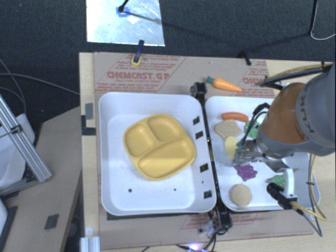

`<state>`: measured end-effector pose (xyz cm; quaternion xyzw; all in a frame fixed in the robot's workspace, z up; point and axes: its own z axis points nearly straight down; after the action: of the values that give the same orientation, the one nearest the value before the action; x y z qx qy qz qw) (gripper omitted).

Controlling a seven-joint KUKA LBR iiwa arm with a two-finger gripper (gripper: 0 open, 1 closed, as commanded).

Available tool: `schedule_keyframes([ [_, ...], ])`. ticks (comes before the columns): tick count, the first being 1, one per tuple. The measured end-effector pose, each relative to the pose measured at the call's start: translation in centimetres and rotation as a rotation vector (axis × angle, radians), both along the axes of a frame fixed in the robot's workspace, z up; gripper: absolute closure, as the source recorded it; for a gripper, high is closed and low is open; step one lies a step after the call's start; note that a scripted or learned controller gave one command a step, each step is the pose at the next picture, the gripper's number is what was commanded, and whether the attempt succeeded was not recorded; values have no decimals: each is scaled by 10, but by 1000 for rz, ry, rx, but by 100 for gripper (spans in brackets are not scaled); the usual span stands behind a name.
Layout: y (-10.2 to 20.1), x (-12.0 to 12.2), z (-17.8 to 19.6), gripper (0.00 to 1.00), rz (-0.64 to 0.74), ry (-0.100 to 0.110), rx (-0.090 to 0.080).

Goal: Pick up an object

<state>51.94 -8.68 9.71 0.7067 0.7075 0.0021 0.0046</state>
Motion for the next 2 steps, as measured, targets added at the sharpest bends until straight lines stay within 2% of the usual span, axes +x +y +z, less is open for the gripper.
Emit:
schedule_keyframes([
  [1, 82, -33, 92, 100, 11, 3, 8],
  [2, 156, -32, 118, 100, 12, 6, 7],
])
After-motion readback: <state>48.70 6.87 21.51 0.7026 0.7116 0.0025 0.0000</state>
